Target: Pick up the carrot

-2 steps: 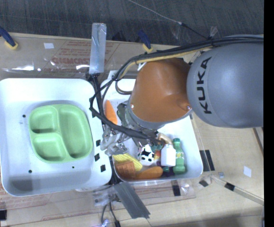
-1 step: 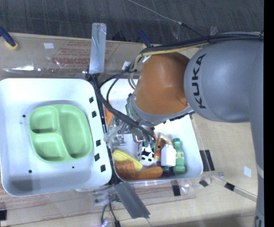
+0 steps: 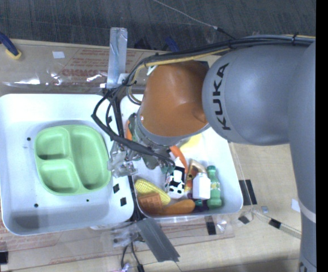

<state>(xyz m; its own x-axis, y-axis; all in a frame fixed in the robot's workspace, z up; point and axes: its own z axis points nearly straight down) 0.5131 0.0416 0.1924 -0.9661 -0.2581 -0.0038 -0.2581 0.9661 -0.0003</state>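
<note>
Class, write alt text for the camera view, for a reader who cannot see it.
A grey KUKA arm with an orange band reaches over the right bin, crowded with toy food. The left bin holds a green divided tray.

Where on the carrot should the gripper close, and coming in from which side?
Little of the carrot shows: an orange sliver slanting out beneath the arm's wrist in the right bin, beside the cow toy. Probably grip across its narrow width at the exposed stretch, descending from above; neighbouring toys block side approaches.
</note>
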